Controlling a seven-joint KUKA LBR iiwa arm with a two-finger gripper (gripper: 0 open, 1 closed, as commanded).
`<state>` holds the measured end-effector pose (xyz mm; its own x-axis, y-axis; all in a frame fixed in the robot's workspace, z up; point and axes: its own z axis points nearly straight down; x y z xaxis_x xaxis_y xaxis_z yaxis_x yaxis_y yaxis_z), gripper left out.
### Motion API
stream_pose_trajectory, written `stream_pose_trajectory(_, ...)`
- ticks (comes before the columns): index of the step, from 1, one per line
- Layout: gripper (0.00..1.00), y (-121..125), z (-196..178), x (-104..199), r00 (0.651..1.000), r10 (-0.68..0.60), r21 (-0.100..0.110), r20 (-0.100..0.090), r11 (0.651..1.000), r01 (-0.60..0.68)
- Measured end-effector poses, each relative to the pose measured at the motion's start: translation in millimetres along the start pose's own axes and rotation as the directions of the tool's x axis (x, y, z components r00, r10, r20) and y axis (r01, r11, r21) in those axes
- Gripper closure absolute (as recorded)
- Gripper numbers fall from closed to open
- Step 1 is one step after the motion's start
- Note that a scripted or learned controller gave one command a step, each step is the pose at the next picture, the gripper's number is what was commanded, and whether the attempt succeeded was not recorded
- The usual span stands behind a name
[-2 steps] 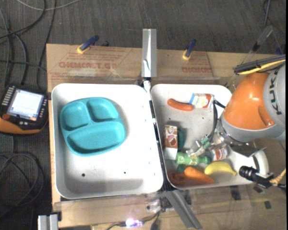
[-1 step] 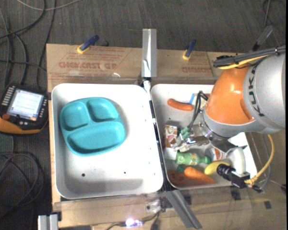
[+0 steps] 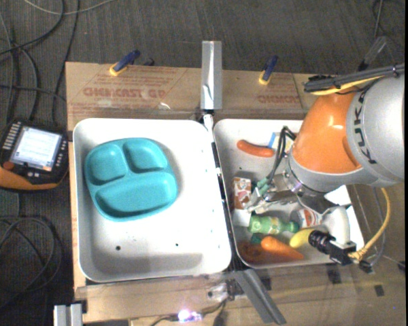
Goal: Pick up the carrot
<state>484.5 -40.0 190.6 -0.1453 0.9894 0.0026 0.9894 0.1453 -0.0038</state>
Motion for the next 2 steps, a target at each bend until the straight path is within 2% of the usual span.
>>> stream_pose_trajectory(2, 1.00, 1.5, -16.0, 2.0, 1.000, -0.005, 0.003, -0.002, 1.000, 0.005)
